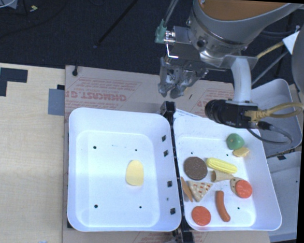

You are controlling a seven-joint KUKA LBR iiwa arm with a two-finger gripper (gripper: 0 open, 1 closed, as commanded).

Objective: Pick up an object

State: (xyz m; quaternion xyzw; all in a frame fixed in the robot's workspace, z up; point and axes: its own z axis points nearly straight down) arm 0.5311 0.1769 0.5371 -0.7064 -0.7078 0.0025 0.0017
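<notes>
1. The gripper (pixel 174 89) hangs above the far edge of the bench, just beyond the divider (pixel 174 166) between the two bins; nothing is in its grip, and how far it is open I cannot tell.
2. Left of the divider lies one pale yellow piece (pixel 135 173).
3. Right of the divider sit a brown cookie (pixel 195 168), corn (pixel 221 165), sausage (pixel 222 206) and tomato (pixel 201 216).
4. Judged from this, no pick has begun: choosing, descending and grasping remain.

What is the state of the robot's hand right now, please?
Hand: raised above the far edge of the bins, holding nothing that can be seen; open or shut cannot be told.
</notes>
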